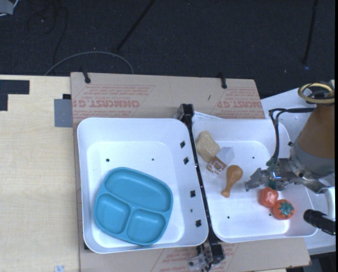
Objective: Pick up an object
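From the camera above the bench, two shallow white bins sat side by side on a sheet of printed cardboard point(157, 95), which lay on a pale wooden bench top point(27, 174).

The left bin point(89, 135) held one thing: a blue divided plate point(134, 206) with three compartments, lying flat toward the near left part of the bin floor.

The right bin point(243, 231) held five things. Toward its far left lay a tan, bread-like lump point(207, 144), and just beside it, on the nearer side, a small box-like piece with brown and white faces point(216, 165); a small grey block point(227, 153) lay close to both. Near the middle lay one toy drumstick point(232, 179), its long axis running from the fat end at the far right down to the thin end at the near left, so the narrow end pointed toward the front of the bin. Toward the right side lay two red-orange rounded objects: one point(267, 197) just below the gripper, the other point(282, 209), with a green top, touching it on the near right.

The arm point(319, 140) reached in from the right, its gripper point(263, 178) low over the right bin, between the drumstick and the red objects. Whether its fingers were spread or closed could not be told, and nothing could be seen held between them.
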### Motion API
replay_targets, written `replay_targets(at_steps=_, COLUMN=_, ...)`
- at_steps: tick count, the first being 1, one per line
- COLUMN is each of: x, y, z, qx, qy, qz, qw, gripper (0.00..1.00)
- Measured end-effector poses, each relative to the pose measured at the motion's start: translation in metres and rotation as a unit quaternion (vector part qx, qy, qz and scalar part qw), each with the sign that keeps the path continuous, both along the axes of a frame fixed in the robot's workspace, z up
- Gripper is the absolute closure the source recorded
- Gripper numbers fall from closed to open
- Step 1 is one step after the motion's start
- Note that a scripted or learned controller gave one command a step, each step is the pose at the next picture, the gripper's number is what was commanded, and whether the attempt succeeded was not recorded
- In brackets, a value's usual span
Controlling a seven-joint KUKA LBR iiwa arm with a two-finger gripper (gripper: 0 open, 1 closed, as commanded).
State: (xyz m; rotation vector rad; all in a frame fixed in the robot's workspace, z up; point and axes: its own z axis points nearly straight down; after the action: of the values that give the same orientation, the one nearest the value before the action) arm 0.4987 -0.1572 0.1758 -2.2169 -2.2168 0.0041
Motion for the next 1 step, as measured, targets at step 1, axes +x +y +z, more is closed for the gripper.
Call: replay_targets(at_steps=1, x=-0.0043, y=0.0033, z=-0.0435, qx=-0.0001, qy=0.000, qz=0.000, qw=1.0000, gripper=0.00)
